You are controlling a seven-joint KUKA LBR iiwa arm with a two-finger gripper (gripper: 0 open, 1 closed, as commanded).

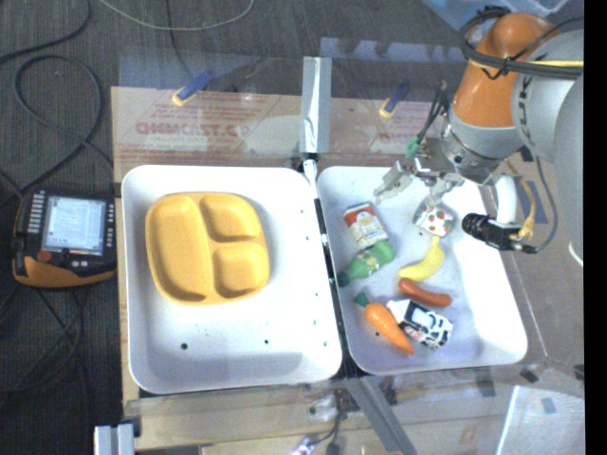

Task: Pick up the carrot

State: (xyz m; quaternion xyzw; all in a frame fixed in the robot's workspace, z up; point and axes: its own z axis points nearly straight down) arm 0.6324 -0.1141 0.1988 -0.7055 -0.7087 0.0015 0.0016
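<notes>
Your gripper [414, 190] hangs over the back of the right bin [493, 349], its two fingers spread wide with nothing between them. Just beside its right finger you see a small white dice-like block [435, 220], and below that a banana [426, 263] and a red sausage [426, 294]. The carrot [388, 325] lies well apart, near the bin's front, beside a black-and-white carton [427, 325]. A yellow divided tray [208, 245] sits in the left bin [228, 358]
</notes>
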